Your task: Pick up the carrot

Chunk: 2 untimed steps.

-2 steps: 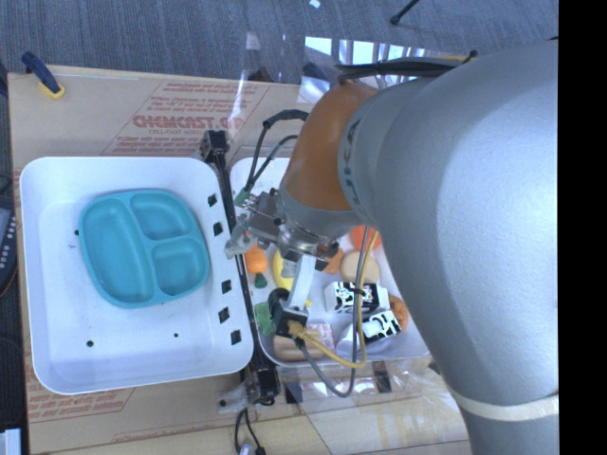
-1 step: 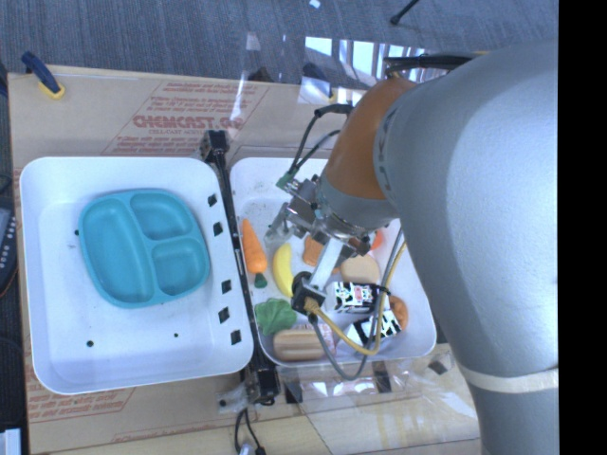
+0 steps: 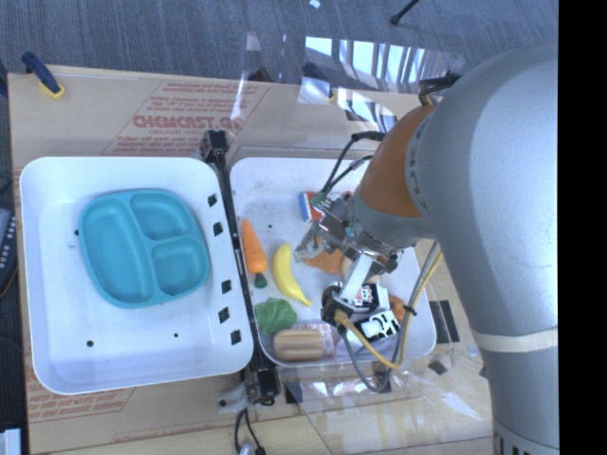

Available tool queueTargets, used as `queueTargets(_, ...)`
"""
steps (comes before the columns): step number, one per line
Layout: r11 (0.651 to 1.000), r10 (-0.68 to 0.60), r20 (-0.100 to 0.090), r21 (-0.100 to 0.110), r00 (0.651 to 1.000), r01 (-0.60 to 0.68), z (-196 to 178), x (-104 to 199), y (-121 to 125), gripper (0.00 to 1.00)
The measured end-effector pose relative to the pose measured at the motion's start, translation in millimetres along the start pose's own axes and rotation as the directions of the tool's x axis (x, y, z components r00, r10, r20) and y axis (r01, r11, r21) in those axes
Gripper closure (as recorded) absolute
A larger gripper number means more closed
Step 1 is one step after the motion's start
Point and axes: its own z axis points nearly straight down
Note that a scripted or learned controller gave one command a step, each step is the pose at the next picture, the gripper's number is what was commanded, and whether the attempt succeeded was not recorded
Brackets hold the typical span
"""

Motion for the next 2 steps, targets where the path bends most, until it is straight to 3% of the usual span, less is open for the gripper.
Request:
queueTargets(1, 0.998, -0.057, -0.016, -0.009, 0.998, 0.056, 58.4, -11.3, 62.3, 0.00)
queueTargets(2, 0.998, -0.067, -0.014, 0.000, 0.998, 0.067, 49.8, -11.4, 60.8, 1.00)
